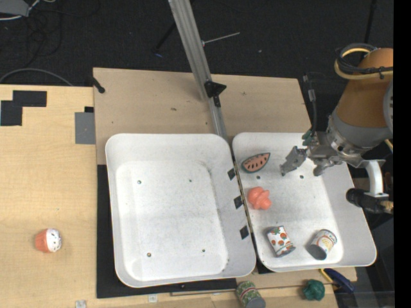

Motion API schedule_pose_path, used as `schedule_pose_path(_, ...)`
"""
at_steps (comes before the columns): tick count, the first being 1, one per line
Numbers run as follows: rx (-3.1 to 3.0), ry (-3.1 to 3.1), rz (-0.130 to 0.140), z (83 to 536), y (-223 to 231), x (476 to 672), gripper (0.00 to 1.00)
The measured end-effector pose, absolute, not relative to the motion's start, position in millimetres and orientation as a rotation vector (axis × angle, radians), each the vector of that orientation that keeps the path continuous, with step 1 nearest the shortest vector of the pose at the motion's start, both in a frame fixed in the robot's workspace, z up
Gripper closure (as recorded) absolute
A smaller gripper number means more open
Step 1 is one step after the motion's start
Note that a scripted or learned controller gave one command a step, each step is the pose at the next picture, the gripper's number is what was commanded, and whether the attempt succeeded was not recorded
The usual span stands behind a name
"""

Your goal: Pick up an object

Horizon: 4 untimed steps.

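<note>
The gripper (304,162) is seen spread open and holding nothing, poised over the far part of the right bin (350,252). A watermelon slice (255,162) lies just to its left on the bin floor, apart from the fingers. An orange-pink toy (259,198) is found nearer the camera, below the slice.

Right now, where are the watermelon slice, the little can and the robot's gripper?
watermelon slice (255,163), camera view, on its red flesh.
can (323,243), camera view, on its side wall.
gripper (304,166), camera view, midway between its fingertips.
</note>
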<state>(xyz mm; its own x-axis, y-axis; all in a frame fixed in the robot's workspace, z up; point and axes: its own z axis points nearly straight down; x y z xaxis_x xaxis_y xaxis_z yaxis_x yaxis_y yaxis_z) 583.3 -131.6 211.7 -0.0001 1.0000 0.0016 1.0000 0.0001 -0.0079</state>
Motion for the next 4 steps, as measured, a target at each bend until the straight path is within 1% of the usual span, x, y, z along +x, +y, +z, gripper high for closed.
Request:
schedule_pose_path(1,-2.217,-2.215,0.008,149,-132,587.6,0.00)
schedule_pose_path(2,-2.218,-2.214,0.007,95,-131,586.0,0.00)
schedule_pose_path(3,-2.226,-2.211,0.004,108,-133,586.8,1.00)
schedule_pose_path(4,-2.223,-2.223,-0.002,168,-133,594.7,1.00)
